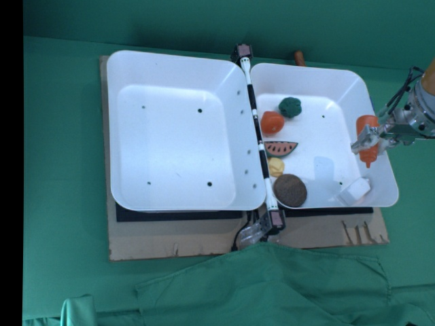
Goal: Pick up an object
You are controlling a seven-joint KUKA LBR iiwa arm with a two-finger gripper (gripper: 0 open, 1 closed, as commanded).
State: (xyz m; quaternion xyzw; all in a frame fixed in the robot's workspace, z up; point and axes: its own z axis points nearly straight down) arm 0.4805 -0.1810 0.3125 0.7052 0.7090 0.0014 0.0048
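Gripper [370,141] at frame right over right bin [353,80] rim, metal fingers closed around smooth orange bottle-shaped toy [368,133]. Same glossy bin: bumpy green broccoli [290,106], red-orange tomato [272,122], watermelon wedge [280,148], flat brown disc [290,190], white block [354,191]

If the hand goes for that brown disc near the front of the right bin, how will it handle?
The brown disc lies flat and looks low, so fingers may struggle to get under its edge. It probably won't roll while flat. The yellow piece sits right beside it, and the bin wall is close, so a push would likely jam or nudge that neighbour.
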